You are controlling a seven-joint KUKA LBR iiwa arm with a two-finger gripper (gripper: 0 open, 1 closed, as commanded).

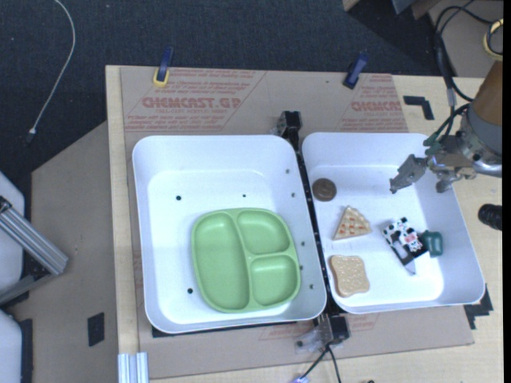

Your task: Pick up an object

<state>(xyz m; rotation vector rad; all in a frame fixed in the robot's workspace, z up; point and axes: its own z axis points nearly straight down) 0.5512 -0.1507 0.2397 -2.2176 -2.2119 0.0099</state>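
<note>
Fingers point(402, 177) of your gripper point(419, 180) stand spread apart with nothing between them, hovering over the upper part of the right bin point(375, 146). Below it you see a black-and-white toy with a green end point(409, 241); to the toy's left lie a pizza-slice piece point(350, 223), a toast slice point(349, 274) and a brown round disc point(323, 188). Your left bin point(160, 214) holds a green divided plate point(244, 258).

End effector point(421, 179) open, fingers spread
</note>
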